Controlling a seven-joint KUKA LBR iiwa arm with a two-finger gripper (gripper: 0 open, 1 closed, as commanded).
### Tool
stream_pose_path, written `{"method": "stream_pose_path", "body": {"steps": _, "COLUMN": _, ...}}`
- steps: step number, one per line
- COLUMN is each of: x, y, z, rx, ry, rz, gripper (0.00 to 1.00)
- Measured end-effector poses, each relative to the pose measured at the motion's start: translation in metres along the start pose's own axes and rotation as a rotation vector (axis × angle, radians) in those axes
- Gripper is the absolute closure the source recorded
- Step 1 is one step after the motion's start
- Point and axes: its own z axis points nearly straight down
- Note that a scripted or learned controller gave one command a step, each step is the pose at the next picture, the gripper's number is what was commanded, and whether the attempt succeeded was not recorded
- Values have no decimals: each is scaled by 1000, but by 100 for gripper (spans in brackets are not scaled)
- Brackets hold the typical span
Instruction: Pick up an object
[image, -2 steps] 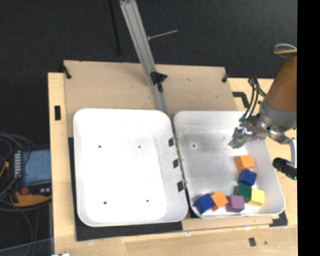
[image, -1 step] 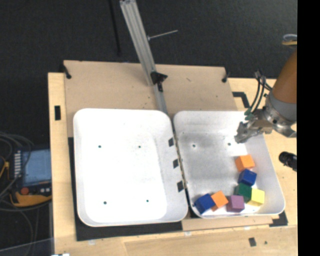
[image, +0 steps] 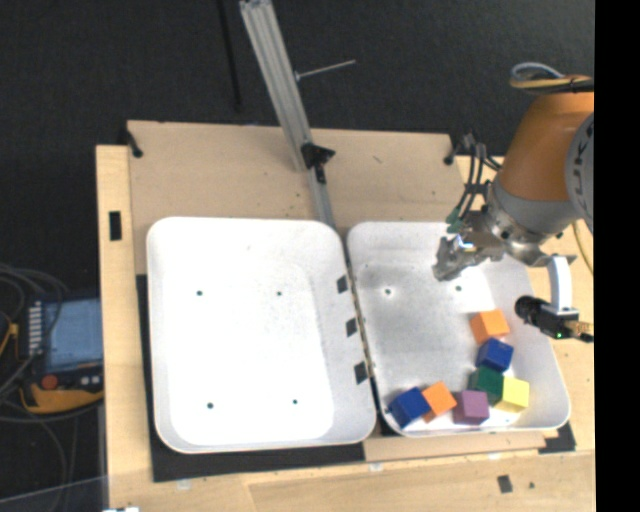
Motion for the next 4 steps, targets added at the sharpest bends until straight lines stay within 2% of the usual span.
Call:
{"method": "stream_pose_path", "body": {"steps": 2, "x": 96, "y": 20, "z": -19, "rx": -1, "ry": 3, "rz": -1, "gripper": 100}}
{"method": "stream_pose_path", "body": {"steps": 3, "x": 150, "y": 39, "z": -8, "rx": 0, "ry": 1, "rz": -1, "gripper": 100}}
{"method": "stream_pose_path", "body": {"steps": 4, "x": 199, "y": 43, "z": -1, "rx": -1, "ry": 0, "rz": 1, "gripper": 100}}
